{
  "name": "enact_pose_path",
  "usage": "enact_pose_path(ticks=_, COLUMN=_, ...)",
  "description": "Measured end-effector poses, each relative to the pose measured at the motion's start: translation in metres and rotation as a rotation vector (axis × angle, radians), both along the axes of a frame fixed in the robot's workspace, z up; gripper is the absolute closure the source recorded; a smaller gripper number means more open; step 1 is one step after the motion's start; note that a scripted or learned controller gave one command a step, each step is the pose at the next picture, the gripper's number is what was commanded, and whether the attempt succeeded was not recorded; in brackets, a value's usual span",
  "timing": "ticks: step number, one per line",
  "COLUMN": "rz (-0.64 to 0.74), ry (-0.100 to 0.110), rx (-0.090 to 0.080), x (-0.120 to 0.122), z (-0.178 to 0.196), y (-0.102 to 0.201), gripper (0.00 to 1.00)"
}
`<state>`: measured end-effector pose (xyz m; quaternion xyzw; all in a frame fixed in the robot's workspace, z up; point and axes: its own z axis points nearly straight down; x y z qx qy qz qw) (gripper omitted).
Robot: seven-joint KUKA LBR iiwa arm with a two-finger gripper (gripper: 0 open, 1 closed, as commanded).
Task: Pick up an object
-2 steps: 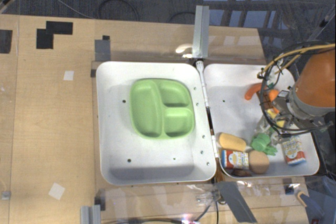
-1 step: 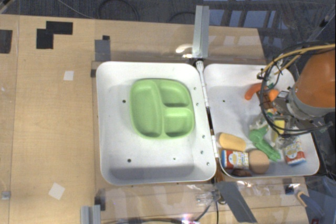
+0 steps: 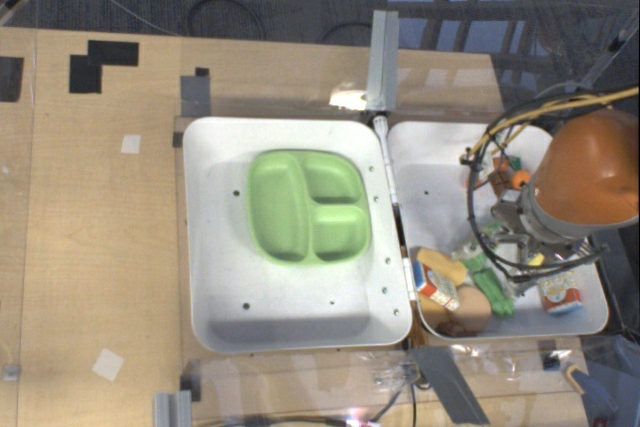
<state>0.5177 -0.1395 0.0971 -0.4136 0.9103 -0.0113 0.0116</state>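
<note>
Arm (image 3: 585, 180) hangs over right bin (image 3: 430, 175), crowding its small items (image 3: 465, 290).

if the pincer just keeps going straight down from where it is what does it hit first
Probably the green object in the right bin, among the items heaped near its front edge. The wrist hides the pincer, so depth and exact line are unclear.

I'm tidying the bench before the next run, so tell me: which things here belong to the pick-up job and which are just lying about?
Part of the job:
- arm, over the right bin
- small items clustered in that bin's near end: yellow piece, green piece, brown piece, small can

Just lying about:
- green divided tray in the left bin
</note>
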Motion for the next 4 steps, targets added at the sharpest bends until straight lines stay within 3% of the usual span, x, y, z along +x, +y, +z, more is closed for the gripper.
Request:
enact_pose_path(ticks=1, rz=0.134, ry=-0.005, rx=-0.009, x=0.004, z=0.002, y=0.041, gripper=0.00)
enact_pose_path(ticks=2, rz=0.242, ry=0.021, rx=0.006, x=0.038, z=0.002, y=0.015, gripper=0.00)
enact_pose_path(ticks=3, rz=0.296, ry=0.013, rx=0.001, x=0.038, z=-0.006, y=0.023, gripper=0.00)
enact_pose_path(ticks=4, rz=0.296, ry=-0.002, rx=0.004, x=0.042, z=0.009, y=0.028, gripper=1.00)
